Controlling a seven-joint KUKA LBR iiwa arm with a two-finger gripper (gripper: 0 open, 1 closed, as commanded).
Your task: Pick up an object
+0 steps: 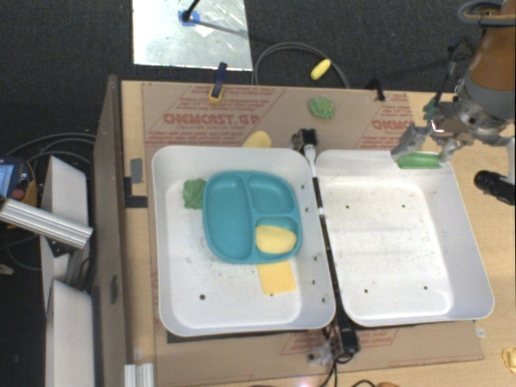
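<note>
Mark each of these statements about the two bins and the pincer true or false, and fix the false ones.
1. The teal divided plate lies in the left bin. True.
2. A yellow piece sits in one compartment of the teal divided plate. True.
3. The pincer hangs over the middle of the left bin. False: it is at the far edge of the right bin, by a green object.
4. The flat yellow slice lies on the plate. False: it lies on the bin floor, just beside the plate's near edge.
5. A green leafy piece lies by the plate's left side. True.
</note>
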